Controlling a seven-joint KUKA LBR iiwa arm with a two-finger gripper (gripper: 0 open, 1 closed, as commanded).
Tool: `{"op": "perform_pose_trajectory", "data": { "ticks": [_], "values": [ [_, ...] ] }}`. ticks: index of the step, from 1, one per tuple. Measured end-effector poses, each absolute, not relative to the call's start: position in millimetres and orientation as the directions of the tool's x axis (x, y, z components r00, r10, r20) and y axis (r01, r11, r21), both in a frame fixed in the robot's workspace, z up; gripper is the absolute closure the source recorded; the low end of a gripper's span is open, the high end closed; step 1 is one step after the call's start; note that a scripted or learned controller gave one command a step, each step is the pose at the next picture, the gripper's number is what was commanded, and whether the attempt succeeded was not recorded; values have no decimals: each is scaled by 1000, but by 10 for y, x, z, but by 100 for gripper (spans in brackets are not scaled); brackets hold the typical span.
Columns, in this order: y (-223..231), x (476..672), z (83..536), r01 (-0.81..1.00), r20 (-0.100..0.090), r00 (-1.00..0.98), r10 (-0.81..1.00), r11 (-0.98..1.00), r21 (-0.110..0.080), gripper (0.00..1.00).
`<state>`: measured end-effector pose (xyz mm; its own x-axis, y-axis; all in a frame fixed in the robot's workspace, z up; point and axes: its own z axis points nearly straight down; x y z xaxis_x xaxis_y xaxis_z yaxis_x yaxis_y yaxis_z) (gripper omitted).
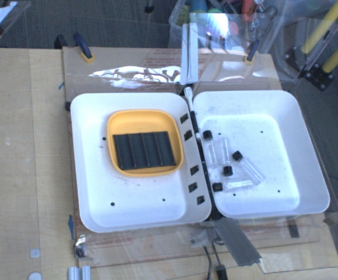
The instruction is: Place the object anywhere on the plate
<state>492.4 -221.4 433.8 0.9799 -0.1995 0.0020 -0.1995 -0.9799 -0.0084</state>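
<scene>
A yellow, rounded-square plate (142, 117) sits in the left white bin (90, 174), a little toward the back. A black rectangular ribbed object (143, 150) lies flat on the plate and covers most of its floor, its long side running left to right. It touches nothing but the plate.
The right white bin (288, 133) holds several clear tubes with black caps (230, 165) near its left front. Black tabs (193, 162) line the seam between the bins. A clear upright panel (186, 51) stands behind the seam, and a box of clutter (239, 4) sits at the back right.
</scene>
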Motion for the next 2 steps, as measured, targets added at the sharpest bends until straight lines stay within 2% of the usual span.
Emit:
{"op": "perform_pose_trajectory", "data": {
  "ticks": [2],
  "values": [
    [-2215, 4862, 4337, -195, 2, 981, -195, -981, -9, 100]
  ]
}}
